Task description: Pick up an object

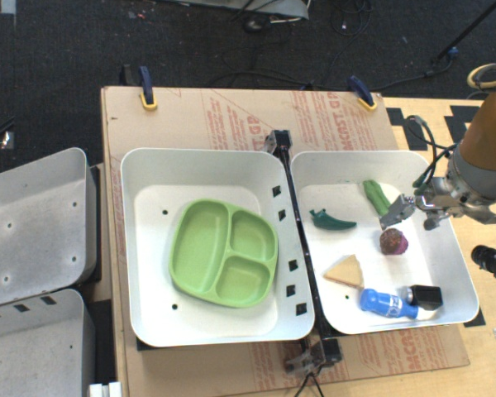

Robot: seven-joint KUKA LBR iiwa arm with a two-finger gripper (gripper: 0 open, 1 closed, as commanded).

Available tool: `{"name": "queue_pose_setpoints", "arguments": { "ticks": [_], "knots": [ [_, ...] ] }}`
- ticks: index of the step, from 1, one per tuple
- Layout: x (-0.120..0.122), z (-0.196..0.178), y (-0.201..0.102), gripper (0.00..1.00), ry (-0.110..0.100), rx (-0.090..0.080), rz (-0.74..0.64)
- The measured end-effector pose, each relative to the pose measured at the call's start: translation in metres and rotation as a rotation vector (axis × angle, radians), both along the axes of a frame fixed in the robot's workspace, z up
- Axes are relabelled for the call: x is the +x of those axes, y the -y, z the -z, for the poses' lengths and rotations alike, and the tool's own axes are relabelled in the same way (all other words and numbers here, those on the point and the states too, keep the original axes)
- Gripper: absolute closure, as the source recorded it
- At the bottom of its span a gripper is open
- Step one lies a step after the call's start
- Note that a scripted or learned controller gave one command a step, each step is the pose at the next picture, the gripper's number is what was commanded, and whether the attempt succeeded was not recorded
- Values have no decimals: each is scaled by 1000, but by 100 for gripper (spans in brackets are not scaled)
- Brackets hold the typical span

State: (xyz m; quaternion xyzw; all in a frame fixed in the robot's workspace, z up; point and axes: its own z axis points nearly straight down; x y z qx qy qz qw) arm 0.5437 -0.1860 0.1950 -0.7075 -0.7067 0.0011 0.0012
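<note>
The gripper (401, 211) is seen low over the right bin (461, 259), just above the purple ball (393, 241); whether released or clenched cannot be told.

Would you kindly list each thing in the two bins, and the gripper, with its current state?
green divided plate: flat in the left bin, right side up
dark green pepper: lying loose in the right bin
light green stick: lying flat
purple ball: resting free, just below the gripper
tan wedge: lying flat
blue bottle: on its side
black block: resting by the bottle
gripper: low over the right bin
</note>
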Motion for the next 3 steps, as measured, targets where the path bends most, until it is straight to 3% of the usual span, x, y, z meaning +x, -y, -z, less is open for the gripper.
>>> {"name": "queue_pose_setpoints", "arguments": {
  "ticks": [2, 3],
  "knots": [
    [-5, 96, -1, 0, 3, 0, -1],
    [-5, 85, -1, 100, 3, 0, 0]
  ]
}}
